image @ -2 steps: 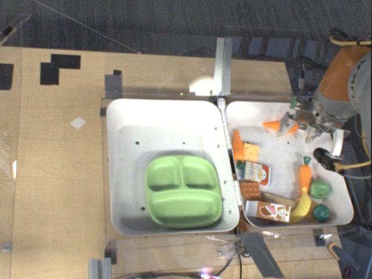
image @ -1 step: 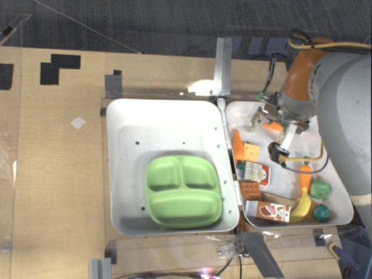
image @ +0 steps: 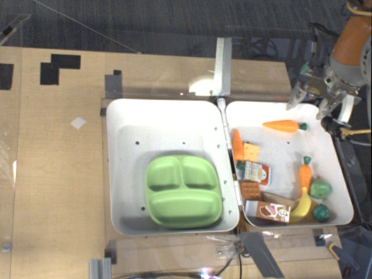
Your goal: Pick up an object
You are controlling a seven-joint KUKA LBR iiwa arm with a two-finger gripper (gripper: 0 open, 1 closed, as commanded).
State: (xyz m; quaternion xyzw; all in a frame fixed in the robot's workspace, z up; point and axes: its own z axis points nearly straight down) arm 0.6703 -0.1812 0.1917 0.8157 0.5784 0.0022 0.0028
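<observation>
Looked like a robotics lab: a plywood table (image: 52, 156) with black marker patches (image: 58, 67), two white bins (image: 174, 112) fixed by metal brackets (image: 223, 65), dark carpet floor (image: 145, 10), toy food, cables dangling.

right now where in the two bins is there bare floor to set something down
Left white bin: bare floor along the back and left, around the green divided plastic tray. Right white bin: a bare patch mid-floor, bordered by the lying orange toy carrot behind, the small printed carton to the left and the upright carrot to the right. Its front edge by the yellow banana is crowded.
</observation>
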